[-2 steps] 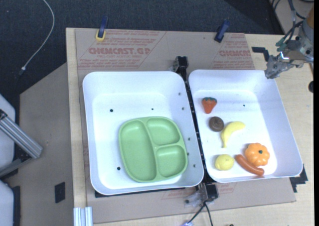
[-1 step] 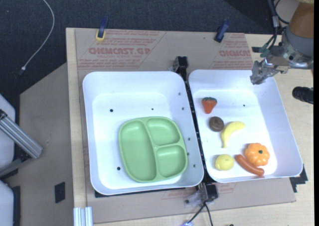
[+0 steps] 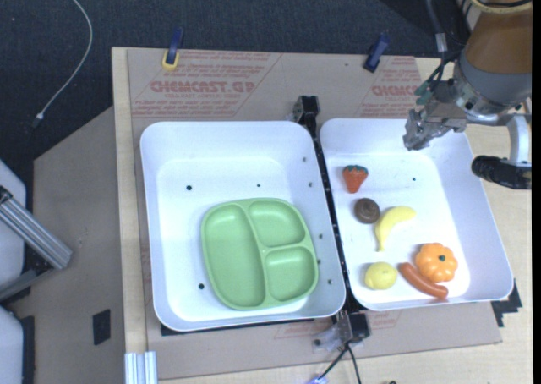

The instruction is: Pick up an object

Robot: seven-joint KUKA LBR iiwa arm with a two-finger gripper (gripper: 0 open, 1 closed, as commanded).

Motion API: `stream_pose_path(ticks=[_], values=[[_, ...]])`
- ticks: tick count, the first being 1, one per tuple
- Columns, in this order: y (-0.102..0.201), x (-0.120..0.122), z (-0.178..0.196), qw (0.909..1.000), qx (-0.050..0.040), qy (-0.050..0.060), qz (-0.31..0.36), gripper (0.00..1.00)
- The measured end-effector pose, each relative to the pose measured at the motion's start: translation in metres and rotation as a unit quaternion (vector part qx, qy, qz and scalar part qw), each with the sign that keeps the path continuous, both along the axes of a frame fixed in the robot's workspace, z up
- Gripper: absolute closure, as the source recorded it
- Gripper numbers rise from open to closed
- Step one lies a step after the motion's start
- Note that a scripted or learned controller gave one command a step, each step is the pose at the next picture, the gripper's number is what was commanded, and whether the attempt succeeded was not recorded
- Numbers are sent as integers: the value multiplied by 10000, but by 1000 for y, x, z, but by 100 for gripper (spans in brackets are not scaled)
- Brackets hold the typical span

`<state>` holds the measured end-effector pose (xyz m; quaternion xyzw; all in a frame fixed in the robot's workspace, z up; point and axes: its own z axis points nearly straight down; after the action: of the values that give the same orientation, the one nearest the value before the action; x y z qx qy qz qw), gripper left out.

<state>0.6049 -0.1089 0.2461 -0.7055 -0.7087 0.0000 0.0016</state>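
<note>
The right bin [image 3: 473,192] holds several toy foods. A red strawberry [image 3: 355,178] lies near its left wall, with a brown kiwi [image 3: 367,210] just below it. A yellow banana [image 3: 392,224] curves beside the kiwi. Toward the front sit a yellow lemon [image 3: 380,276], a red sausage [image 3: 423,282] and an orange pumpkin [image 3: 436,260]. My gripper [image 3: 418,137] hangs over the back of the right bin, above and to the right of the strawberry, with nothing seen between its fingers.
A green divided plate [image 3: 258,252] lies in the left bin [image 3: 169,205]. Clamps [image 3: 307,108] sit at the seam between the bins, back and front. The arm's grey body [image 3: 499,61] fills the upper right corner.
</note>
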Motion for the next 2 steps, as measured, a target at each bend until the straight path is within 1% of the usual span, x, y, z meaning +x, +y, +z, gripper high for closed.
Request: stream_pose_path(ticks=[1, 2], values=[[50, -19, 1, 10000, 0, 3, 2, 100], [96, -30, -13, 10000, -1, 7, 3, 100]])
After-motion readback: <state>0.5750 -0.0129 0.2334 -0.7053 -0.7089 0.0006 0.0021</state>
